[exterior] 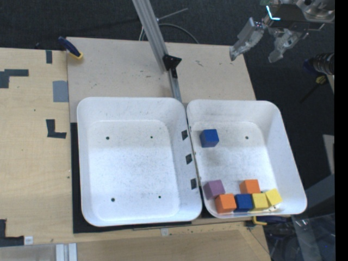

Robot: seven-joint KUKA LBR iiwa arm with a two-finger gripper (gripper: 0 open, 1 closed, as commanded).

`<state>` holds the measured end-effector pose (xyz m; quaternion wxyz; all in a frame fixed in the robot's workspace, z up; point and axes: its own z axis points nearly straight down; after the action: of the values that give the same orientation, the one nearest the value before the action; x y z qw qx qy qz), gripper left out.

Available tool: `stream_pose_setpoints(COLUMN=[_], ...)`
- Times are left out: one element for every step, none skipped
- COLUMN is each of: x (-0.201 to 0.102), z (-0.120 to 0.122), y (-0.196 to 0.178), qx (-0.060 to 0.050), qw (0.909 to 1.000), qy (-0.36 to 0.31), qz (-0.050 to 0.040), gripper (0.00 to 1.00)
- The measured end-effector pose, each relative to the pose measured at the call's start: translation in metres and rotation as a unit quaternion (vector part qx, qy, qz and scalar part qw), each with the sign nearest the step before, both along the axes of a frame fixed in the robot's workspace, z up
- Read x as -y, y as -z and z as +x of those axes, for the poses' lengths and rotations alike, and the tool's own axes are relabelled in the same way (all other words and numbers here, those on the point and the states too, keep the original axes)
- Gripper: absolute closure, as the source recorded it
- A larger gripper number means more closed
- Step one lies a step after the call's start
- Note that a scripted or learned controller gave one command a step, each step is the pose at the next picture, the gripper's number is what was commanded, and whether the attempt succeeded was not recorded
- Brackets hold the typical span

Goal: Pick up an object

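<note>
My tool (pixel 255 51) hangs open above the table's far right corner, well apart from the blue cube (pixel 209 137).

Lone blue cube (pixel 209 137) stands with open floor around; remaining cubes (pixel 243 196) crowd the right bin's (pixel 283 132) near wall.

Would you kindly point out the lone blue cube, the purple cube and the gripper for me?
lone blue cube (pixel 209 137), camera view, on its top face.
purple cube (pixel 213 188), camera view, on its top face.
gripper (pixel 255 52), camera view, midway between its fingers.
</note>
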<state>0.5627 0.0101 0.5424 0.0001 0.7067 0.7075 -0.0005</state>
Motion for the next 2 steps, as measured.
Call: stream_pose_setpoints(x=[-0.067,0.011], z=[-0.049,-0.08], y=[0.2,0.116], qx=[-0.005,0.005], qw=[1.0,1.0], qy=[-0.001,0.004], qz=[-0.0003,-0.0004], gripper=[0.0,0.0])
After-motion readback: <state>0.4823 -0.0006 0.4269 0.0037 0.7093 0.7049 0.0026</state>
